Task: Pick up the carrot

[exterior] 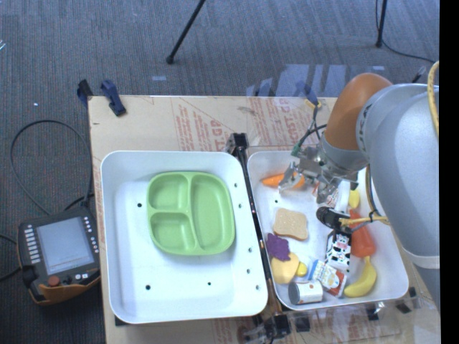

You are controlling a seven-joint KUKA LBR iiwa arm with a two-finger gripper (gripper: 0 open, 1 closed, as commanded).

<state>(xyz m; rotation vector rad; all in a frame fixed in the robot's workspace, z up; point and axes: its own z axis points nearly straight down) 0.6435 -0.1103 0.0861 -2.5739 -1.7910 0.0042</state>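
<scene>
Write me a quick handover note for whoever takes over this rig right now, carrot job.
Gripper: low over the top of the right bin, right at the carrot; its grip cannot be judged from this view.
Carrot: orange, lying in the right bin's upper left corner, its free end pointing toward the divider between bins.
Nearby: bread slice just below, banana at the bottom right. The green tray sits in the left bin.
Done: arm has reached the carrot.
Left: confirm a grasp, then lift the carrot clear of the bin.

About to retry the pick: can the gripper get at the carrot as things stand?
Probably yes. The gripper hangs right beside the carrot, which lies alone near the right bin's far-left corner; the bread sits clear of it.
</scene>
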